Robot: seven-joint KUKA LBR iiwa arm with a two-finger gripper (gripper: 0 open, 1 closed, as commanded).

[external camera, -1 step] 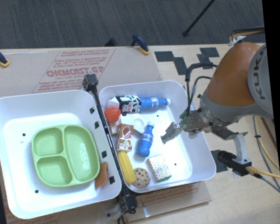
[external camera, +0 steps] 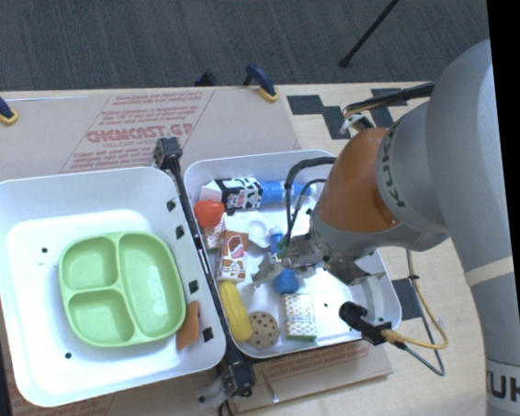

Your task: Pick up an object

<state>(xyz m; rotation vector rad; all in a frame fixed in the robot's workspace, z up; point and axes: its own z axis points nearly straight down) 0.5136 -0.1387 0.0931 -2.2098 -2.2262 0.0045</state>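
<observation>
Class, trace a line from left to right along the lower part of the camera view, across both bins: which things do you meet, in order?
Green divided plate → orange piece at the bin's edge → yellow corn cob → round brown cookie → green patterned packet.

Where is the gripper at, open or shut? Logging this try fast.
Gripper: low in the right bin, above the blue object; open or shut cannot be told.
</observation>
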